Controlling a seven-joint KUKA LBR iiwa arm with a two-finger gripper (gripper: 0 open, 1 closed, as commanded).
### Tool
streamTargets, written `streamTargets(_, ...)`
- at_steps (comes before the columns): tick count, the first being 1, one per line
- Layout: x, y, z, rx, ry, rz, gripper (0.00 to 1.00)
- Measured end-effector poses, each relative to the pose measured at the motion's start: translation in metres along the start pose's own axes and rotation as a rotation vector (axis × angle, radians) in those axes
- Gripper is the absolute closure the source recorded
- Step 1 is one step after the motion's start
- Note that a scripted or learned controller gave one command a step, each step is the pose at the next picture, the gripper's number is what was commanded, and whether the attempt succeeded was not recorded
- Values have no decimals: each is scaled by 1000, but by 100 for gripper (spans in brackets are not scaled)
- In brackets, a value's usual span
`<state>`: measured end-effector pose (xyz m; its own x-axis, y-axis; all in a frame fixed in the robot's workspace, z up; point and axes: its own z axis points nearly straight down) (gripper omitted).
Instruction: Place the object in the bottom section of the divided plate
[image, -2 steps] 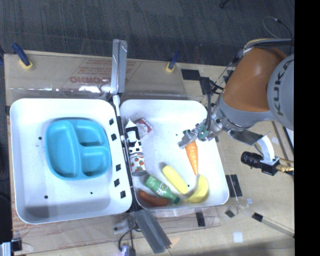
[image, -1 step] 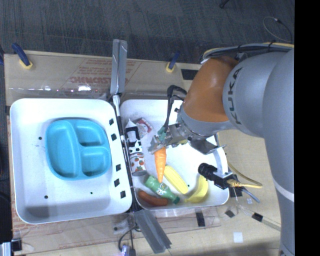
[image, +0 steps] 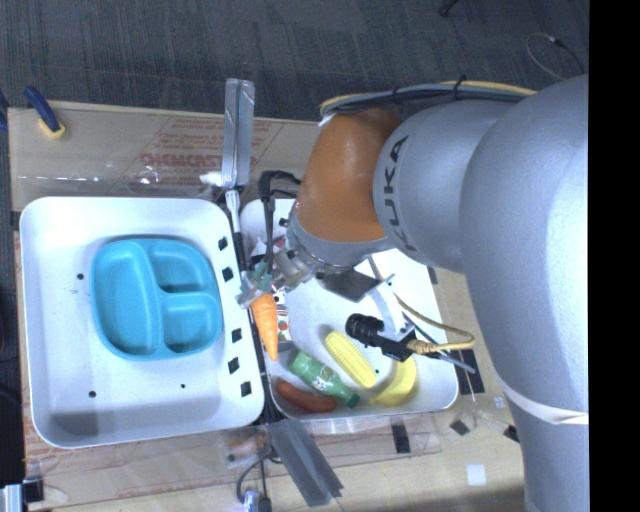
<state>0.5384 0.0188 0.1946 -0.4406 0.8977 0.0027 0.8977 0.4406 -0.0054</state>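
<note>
Arm (image: 480, 170): grey, orange band, reaching over the right bin (image: 440, 395).
Left bin (image: 50, 330): holds the blue divided plate (image: 155, 297), nothing yet in its sections; placement undone.
Carrot (image: 265, 322): orange, tapered, at the right bin's left edge under the hand (image: 262, 280); whether the hand is open or clamped, cannot tell.

We read "KUKA" in dark letters on the grey arm (image: 440, 170), its last letter partly cut off by the curve. Faint red print shows on the clear sheet (image: 190, 150) over the surface, too blurred to read.
</note>
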Motion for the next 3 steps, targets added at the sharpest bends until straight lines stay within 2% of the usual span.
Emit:
streamTargets(1, 80, 55, -41, -2, -2, 25, 100)
streamTargets(2, 79, 55, -41, -2, -2, 26, 0)
streamTargets(3, 116, 74, 81, -7, -1, -252, 0)
